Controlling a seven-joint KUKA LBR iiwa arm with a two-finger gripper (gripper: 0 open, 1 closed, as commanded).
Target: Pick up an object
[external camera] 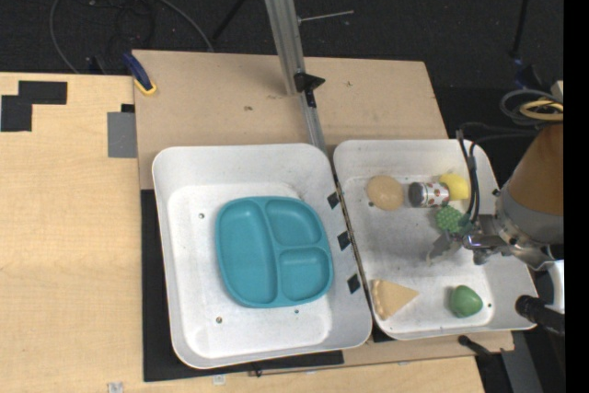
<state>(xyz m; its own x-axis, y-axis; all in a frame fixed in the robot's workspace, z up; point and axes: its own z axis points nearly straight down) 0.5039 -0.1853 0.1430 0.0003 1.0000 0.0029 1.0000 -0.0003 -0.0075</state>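
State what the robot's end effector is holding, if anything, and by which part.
It cannot be told: the end effector sits low in the right bin beside a green object, with nothing visibly gripped.

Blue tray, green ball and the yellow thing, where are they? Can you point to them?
Blue tray (273,250), camera view, middle of the tray, in the left bin.
Green ball (466,300), camera view, its top, right bin's near corner.
Yellow thing (456,186), camera view, its middle, right bin's far side.
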